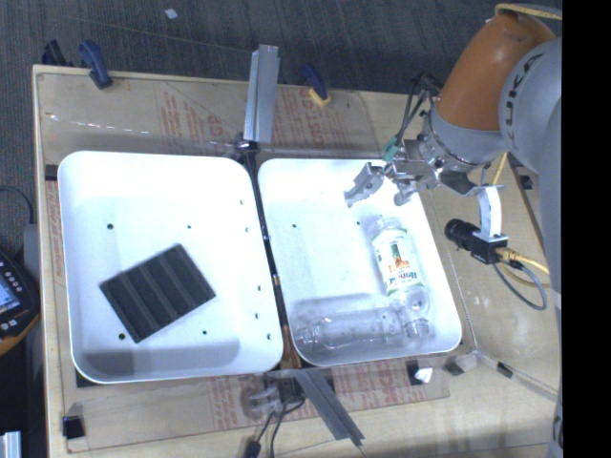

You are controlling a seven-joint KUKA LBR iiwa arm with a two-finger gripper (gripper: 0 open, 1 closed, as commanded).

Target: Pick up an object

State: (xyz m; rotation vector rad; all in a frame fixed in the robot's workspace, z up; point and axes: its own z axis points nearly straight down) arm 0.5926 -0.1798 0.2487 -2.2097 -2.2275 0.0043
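Observation:
My gripper [384, 187] hangs over the back right part of the right bin [315, 198], its two grey fingers spread apart with nothing between them. Just below it a small clear bottle with a white and orange label [397, 261] lies lengthwise along the bin's right side. A larger clear plastic bottle [358, 327] lies across the front of the same bin. In the left bin [143, 175] a flat black ribbed pad [158, 291] rests at the front left.
A grey metal bar [260, 93] stands upright behind the seam between the bins. Blue clamps [95, 63] grip the board's back edge. A handheld controller [11, 294] sits at the far left edge.

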